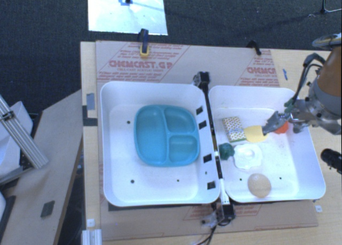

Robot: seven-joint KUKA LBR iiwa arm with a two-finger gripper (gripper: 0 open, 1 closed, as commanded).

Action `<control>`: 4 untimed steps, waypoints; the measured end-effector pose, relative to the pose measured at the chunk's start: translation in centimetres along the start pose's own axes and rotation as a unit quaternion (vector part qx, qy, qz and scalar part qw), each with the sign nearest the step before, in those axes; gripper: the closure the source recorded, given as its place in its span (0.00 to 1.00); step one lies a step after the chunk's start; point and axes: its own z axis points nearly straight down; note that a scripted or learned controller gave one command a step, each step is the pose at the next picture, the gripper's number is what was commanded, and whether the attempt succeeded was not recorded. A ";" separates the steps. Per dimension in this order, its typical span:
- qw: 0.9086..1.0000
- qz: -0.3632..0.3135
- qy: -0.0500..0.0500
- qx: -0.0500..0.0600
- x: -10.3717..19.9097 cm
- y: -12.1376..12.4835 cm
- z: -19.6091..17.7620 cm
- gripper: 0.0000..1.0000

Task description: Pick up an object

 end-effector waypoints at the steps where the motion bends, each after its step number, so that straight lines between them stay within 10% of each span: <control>1: 1.000 0.001 0.000 0.001 -0.1 0.2 4.2 0.00; 3: 1.000 0.001 0.000 0.002 0.2 0.1 14.7 0.00; 4: 1.000 0.001 0.000 0.000 0.2 0.2 13.4 1.00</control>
